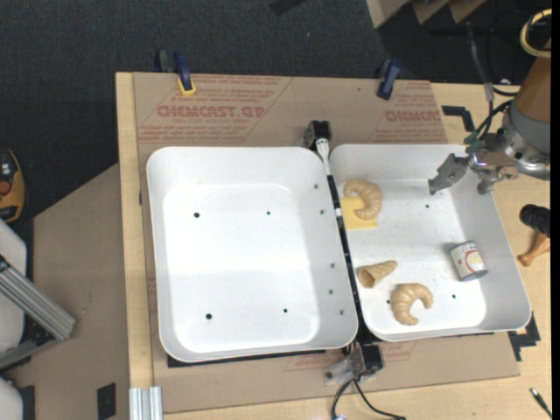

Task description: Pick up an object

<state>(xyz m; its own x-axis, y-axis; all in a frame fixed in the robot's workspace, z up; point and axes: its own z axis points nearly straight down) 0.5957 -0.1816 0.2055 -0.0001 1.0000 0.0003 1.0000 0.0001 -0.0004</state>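
Note:
The right bin [490, 217] holds a tan croissant [364, 196] resting partly on a yellow square slice [360, 218] near its left wall. A small cone-shaped pastry [376, 274], a second croissant [411, 302] and a little grey can with a red and white label [468, 261] lie towards the front. My gripper [462, 180] hangs over the bin's far right corner, well away from every object. It stands open, one finger [442, 175] pointing left, with nothing between its fingers.
The left bin [166, 234] adjoins the right one along a black-clipped divider [337, 234]. Both sit on a brown board [262, 103] held by blue clamps. A wooden peg [532, 250] lies outside the right bin's rim.

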